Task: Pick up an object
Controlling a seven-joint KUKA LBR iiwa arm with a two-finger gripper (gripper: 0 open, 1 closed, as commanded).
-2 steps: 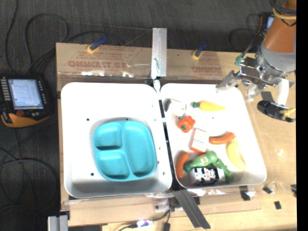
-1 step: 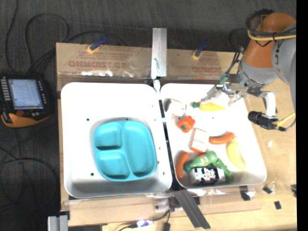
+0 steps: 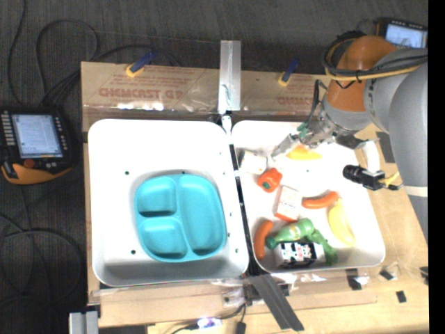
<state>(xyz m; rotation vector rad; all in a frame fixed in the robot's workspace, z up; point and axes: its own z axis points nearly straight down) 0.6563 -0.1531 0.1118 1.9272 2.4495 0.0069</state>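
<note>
The fingers (image 3: 290,145) reach into the back of the right bin (image 3: 368,252) from the arm (image 3: 389,89), low over the white floor; whether they are apart or together I cannot tell (they are small and pale against the bin). Just beside them, toward the arm, lies a yellow piece (image 3: 304,154), touching or nearly so. In front of the fingers sits a small orange pepper (image 3: 269,179), with a white card (image 3: 286,204) and an orange sausage-shaped toy (image 3: 320,200) further forward. A banana (image 3: 340,227), a carrot (image 3: 261,236) and a green bottle (image 3: 300,231) lie at the bin's near edge. The left bin (image 3: 111,152), well apart from the fingers, holds a teal divided plate (image 3: 180,216).
</note>
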